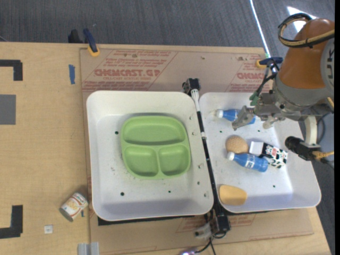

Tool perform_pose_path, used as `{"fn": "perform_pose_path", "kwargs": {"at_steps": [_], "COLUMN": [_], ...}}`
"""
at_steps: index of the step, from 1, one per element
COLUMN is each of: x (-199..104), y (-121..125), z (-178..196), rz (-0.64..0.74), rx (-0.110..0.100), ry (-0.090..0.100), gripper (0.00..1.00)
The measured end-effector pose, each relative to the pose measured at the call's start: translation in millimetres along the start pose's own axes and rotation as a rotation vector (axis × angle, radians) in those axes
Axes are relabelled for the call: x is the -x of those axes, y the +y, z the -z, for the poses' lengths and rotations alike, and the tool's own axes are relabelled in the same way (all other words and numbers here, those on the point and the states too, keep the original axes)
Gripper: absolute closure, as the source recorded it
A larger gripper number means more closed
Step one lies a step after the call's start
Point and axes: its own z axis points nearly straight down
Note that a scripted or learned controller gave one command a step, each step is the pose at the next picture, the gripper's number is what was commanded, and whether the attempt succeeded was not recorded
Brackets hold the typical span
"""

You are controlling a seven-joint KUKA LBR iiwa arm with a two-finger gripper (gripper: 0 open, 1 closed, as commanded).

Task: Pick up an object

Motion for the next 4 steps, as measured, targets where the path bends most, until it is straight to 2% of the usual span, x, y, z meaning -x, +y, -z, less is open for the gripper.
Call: {"fn": "perform_pose_path", "kwargs": {"at_steps": [1,2,3,4], "x": [31.5,18.8,19.0,-40.0], "y": [-49.9,-57.3,-56.9,-100.4], "z": [-84.1,-98.6,-88.8,-17.1], "rz": [-0.041,0.147,0.146,-0.062], "rx": [0.018,0.005,0.007,0.003], "ry": [-0.004,-0.002,-0.003,-0.001], "gripper": [0.00,0.00,1.00,1.00]}}
